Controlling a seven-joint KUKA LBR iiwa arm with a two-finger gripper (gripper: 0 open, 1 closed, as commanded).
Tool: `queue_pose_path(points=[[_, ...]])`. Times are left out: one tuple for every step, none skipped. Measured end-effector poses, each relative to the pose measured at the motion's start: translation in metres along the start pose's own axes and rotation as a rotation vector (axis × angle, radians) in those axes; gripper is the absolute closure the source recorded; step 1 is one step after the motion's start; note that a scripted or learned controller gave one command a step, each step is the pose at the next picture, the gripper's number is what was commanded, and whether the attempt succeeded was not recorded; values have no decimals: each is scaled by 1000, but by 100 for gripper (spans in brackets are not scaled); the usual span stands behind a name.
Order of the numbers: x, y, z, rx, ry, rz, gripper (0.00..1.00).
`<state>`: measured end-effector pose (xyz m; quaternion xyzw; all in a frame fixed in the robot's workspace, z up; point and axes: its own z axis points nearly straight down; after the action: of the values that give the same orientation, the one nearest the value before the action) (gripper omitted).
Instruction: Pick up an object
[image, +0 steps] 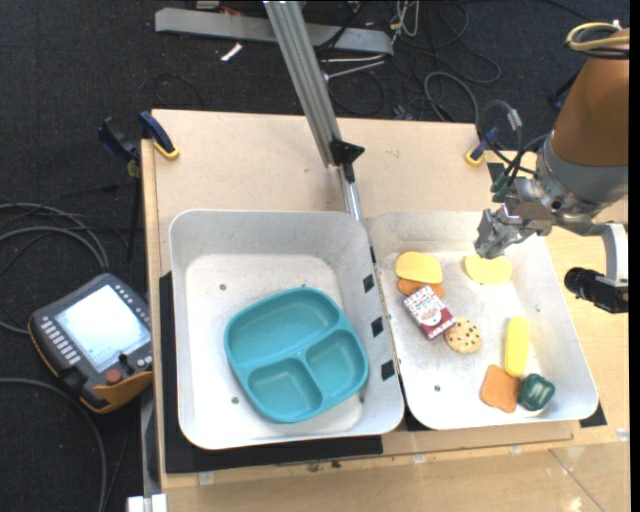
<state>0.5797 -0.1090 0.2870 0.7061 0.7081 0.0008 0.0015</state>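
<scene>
We are looking at the fingers (497, 238) of the grey arm's gripper, which are hanging over the far part of the right white bin (570, 345), just at the far edge of a flat pale yellow piece (488, 270) shaped like a slice. We cannot tell from this view whether the fingers are apart or together, because they are dark and small, and we are seeing nothing held between them. We are judging that the step in hand is the approach: the gripper is arriving above an object, and the grasp is not yet done.

For the next move we are thinking the fingers need to come down straight on the pale yellow piece and close across its narrow side. The piece is lying flat, so it may slip away.

Around it, in the same bin, we are seeing a rounded yellow-orange bun-like toy (418, 268), a small red and white box (428, 311), a round brown cookie (463, 337), a yellow stick-shaped block (516, 345), an orange wedge (499, 388) and a dark green pepper-like toy (536, 392). These are lying apart from the target, so they are not blocking much; the bin's far wall is near.

The left white bin (200, 240) is holding a teal plastic tray with three compartments (295, 355). Both bins are resting on the table (250, 160).
</scene>
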Motion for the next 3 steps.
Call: queue_pose_path(points=[[47,-13,12,5,2,-4,100],[98,-11,13,4,3,-5,100],[149,-20,19,5,3,-6,100]])
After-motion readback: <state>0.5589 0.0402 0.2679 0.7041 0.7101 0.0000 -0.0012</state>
